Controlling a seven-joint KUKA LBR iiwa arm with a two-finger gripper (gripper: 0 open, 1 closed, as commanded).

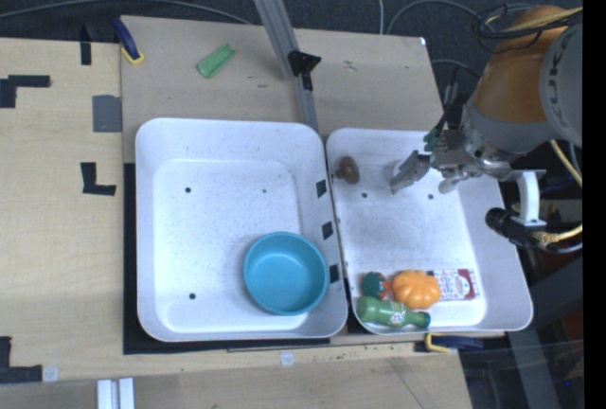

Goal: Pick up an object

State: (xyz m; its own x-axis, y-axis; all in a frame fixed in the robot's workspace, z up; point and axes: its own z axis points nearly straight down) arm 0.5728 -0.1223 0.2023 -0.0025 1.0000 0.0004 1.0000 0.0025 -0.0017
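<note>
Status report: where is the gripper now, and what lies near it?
Gripper over right white bin, upper part, nothing held. Small brown round object just to its left. Orange round toy at bin's near edge. Nothing between.

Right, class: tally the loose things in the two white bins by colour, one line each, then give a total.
Blue: 1, bowl
Brown: 1, small lump
Orange: 1, orange toy
Green: 1, green toy
White and red: 1, packet
Total: 5
</note>
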